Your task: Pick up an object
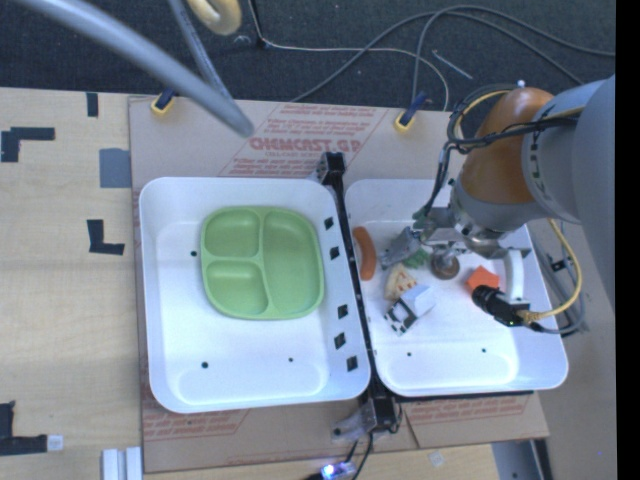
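The grey arm with its orange band comes in from three o'clock and hangs over the right bin, while the left bin at nine o'clock carries only a green divided plate. The gripper sits low over the upper middle of the right bin, and whether its fingers are spread or closed cannot be told from here; nothing is visibly caught between them. The likely targets cluster just to its eight o'clock: an orange carrot-like piece against the dividing wall, a pale wedge close beside the gripper, and a small black-and-white item below it. A small orange block lies at the gripper's four o'clock. To do this well, I judge it should commit to one piece standing apart, centre over it, descend straight, and keep clear of the wall.
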`<act>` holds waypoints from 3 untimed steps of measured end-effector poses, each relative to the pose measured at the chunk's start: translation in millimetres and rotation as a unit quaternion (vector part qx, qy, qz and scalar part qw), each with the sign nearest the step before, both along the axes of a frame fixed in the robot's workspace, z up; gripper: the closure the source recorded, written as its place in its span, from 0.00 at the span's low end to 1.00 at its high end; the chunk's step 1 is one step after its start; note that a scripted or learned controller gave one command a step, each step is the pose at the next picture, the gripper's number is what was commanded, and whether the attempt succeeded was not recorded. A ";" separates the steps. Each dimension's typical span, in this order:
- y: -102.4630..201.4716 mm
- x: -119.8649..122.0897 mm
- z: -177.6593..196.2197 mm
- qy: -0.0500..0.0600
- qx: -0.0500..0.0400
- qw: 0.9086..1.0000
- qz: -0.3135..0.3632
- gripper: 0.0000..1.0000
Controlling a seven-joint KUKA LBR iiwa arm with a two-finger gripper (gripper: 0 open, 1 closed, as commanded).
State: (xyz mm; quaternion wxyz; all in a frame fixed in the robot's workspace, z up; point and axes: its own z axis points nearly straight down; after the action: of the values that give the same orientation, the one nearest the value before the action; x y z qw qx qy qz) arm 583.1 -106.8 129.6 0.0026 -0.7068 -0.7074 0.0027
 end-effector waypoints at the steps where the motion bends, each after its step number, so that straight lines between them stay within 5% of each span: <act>1: -2.6 0.1 -46.1 -0.005 -0.003 1.000 -0.001 0.00; 2: -1.3 0.8 -33.7 -0.005 -0.002 1.000 0.000 1.00; 3: 4.1 -4.0 11.5 -0.005 0.000 1.000 0.000 1.00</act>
State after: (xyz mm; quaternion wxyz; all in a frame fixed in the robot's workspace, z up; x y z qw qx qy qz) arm 579.1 -102.6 141.1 -0.0007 -0.7066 -0.7076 -0.0010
